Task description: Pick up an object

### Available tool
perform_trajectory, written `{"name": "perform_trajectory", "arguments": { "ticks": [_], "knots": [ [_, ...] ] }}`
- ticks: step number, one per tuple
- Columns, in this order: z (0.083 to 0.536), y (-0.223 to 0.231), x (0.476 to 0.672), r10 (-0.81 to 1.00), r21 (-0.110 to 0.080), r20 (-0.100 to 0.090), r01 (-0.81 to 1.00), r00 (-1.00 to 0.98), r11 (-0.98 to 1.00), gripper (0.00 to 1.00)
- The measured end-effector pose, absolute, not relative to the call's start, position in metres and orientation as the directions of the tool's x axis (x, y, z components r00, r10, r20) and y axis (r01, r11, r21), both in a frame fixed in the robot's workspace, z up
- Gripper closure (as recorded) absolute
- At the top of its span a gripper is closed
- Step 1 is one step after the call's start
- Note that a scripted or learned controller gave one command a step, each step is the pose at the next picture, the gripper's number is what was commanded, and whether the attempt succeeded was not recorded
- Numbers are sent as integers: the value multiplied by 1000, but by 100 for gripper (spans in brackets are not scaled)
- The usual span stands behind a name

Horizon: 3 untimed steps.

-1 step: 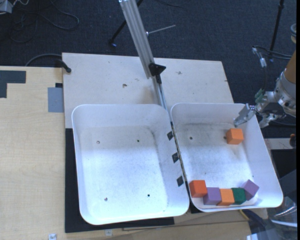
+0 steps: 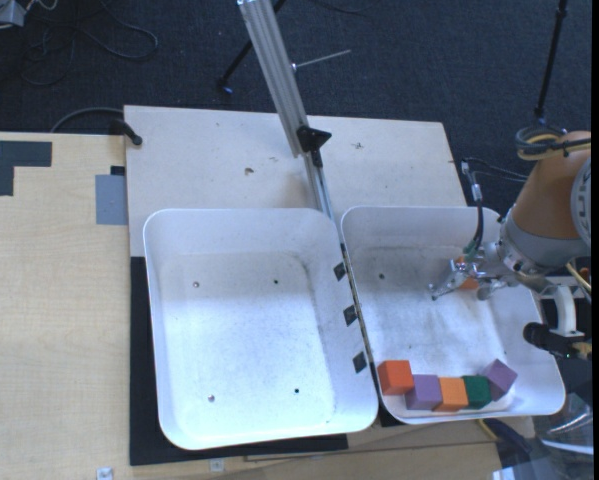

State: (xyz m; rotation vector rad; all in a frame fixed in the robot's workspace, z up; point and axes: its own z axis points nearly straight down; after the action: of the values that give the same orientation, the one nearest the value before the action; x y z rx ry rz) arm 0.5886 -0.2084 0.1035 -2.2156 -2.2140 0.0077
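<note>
Approach is the step in hand, as I judge it: nothing is lifted yet, and the blocks lie in a row along the near wall of the right bin (image 2: 419, 230). From left to right along that wall sit an orange block (image 2: 396, 376), a purple block (image 2: 423, 391), a second orange block (image 2: 453, 392), a green block (image 2: 477, 390) and another purple block (image 2: 500, 376), each touching or just beside its neighbour.

The gripper (image 2: 457, 278) hangs over the middle of the right bin, well apart from the row and farther from the near wall than any block. Its thin metal fingers point toward the left bin (image 2: 179, 230); they are small and blurred, so I cannot tell if they stand apart or together, though nothing seems to lie between them.

The arm (image 2: 551, 203) reaches in across the right bin's right-hand rim, its wrist bent down and inward.

The next move calls for travel toward the near wall, then a descent over one block. The tight row leaves little room for the fingers, so an end block looks the easier choice.
</note>
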Motion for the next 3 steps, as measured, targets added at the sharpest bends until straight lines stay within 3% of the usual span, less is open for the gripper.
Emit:
{"name": "perform_trajectory", "arguments": {
  "ticks": [1, 2, 3],
  "knots": [
    [90, -209, 635, 1000, 0, 0, 1000, -3, 3, 0],
    [91, -197, 659, 1000, 1, 0, 1000, -3, 3, 0],
    [91, -190, 613, 1000, -5, 1, 1000, 1, -1, 0]
  ]
}}
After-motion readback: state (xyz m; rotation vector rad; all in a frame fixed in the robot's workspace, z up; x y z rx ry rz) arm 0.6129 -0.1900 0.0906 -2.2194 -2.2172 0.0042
